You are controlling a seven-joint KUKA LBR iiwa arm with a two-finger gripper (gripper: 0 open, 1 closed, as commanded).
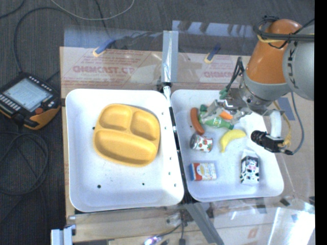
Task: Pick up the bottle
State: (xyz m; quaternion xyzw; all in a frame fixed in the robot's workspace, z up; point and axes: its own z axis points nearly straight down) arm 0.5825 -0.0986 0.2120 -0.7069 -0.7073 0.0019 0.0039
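The bottle [214, 121] is green and lies on its side in the upper middle of the right bin [271, 188], between a red sausage [196, 120] and an orange carrot-like piece [226, 116]. My gripper [220, 106] hangs just above the bottle's far side, at the end of the grey arm with the orange band [268, 55] that comes in from the upper right. The gripper's metal parts overlap the top of the bottle. Nothing is seen lifted off the bin floor.
The right bin also holds a yellow banana [232, 137], a small can [201, 143], a red and blue carton [203, 171] and a cow-patterned carton [249, 169]. A yellow divided tray [127, 134] lies in the left bin [82, 188]. A pendant [28, 100] sits off the bench at left.
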